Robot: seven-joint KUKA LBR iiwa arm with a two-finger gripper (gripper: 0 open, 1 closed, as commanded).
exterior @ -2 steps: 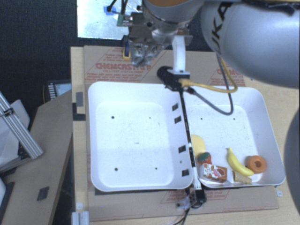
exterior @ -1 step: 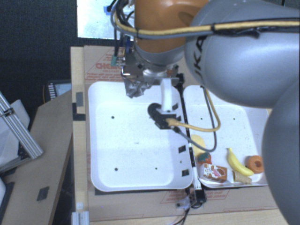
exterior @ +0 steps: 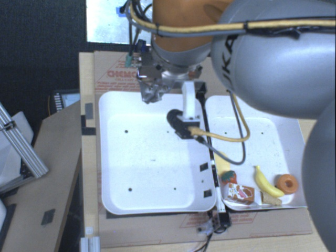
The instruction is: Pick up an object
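The grey arm [exterior: 273,51] reached in from the right, its orange band [exterior: 191,14] above the wrist. The gripper [exterior: 150,94] hung at the far side, pointing down.

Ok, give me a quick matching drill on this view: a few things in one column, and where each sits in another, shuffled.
Things:
1. banana
2. orange ring-shaped toy
3. small printed packet
4. gripper

Places:
A. over the far edge of the left bin
B. near corner of the right bin, closest to the divider between the bins
C. right of the banana, near the right bin's front right corner
D. between the packet and the orange toy

Pairs: 1-D, 2-C, 3-B, 4-A
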